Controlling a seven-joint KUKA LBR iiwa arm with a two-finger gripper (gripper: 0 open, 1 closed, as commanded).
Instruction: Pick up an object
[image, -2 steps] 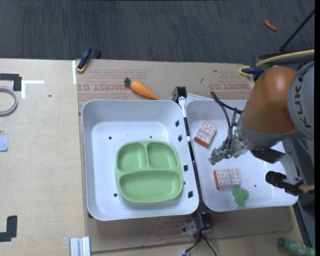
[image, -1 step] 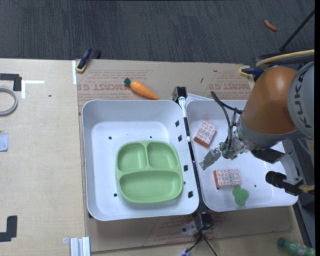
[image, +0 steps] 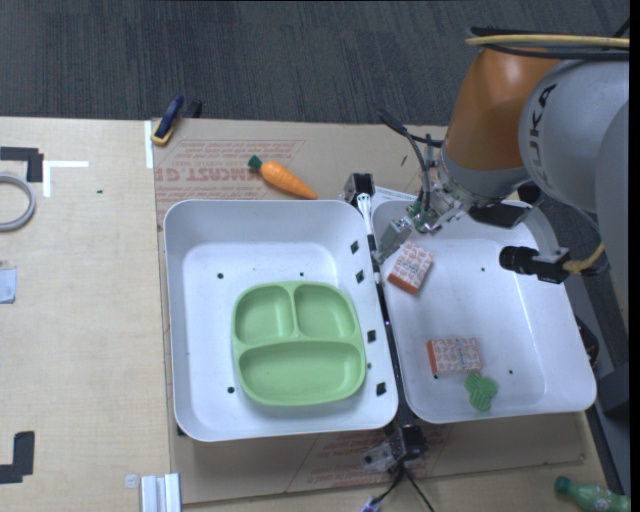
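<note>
The tool (image: 425, 215) hangs low over the far left corner of the right bin (image: 545, 400), just beyond the small orange-and-white box (image: 410, 268), which looks like its likely target since it lies nearest. Whether the tool is spread or pressed together I cannot tell; nothing visibly sits in it. Nearer than the box lie a flat patterned packet (image: 454, 355) and a green toy (image: 481, 391). Left of the box, the other bin carries a green divided plate (image: 298, 343)
</note>
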